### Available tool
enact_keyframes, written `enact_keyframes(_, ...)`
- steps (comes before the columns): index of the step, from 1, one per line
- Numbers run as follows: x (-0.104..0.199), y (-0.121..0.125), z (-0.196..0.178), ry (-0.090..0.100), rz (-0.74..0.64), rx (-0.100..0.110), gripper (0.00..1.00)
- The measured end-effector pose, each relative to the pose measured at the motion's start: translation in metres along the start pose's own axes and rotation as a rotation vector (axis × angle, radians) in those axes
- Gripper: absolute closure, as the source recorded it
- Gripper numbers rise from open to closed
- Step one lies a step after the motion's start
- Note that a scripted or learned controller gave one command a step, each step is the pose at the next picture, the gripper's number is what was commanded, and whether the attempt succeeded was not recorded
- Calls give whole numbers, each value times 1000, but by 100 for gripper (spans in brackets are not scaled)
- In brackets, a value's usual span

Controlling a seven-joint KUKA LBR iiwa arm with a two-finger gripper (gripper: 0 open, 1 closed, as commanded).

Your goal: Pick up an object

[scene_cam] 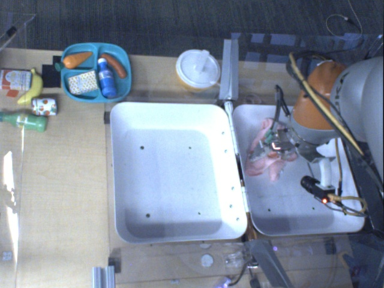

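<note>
The gripper (273, 146) is down in the right bin (300, 221), right at a crumpled pink cloth (266, 155) that lies in that bin's left half near the upper wall; whether the gripper has closed on the cloth I cannot tell. Above it sit the orange band (315, 101) and the grey arm (363, 101), reaching in from the right. The left bin (174, 221) lies just beside. Past the bins on the desk (54, 191) stand a yellow lidded cup (198, 69), a blue divided tray (96, 71) of toy food, a banana (31, 87), a small can (44, 106) and a green bottle (25, 121).
</note>
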State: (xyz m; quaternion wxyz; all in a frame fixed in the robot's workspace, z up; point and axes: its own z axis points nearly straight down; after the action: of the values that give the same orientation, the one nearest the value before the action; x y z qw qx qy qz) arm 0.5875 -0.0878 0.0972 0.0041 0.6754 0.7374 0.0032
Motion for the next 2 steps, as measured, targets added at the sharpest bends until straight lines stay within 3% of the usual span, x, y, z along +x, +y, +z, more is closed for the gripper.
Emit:
enact_keyframes(1, -7, 28, 6, -2, -22, -4, 0)
enact_keyframes(2, -2, 19, 6, -5, -145, -7, 0)
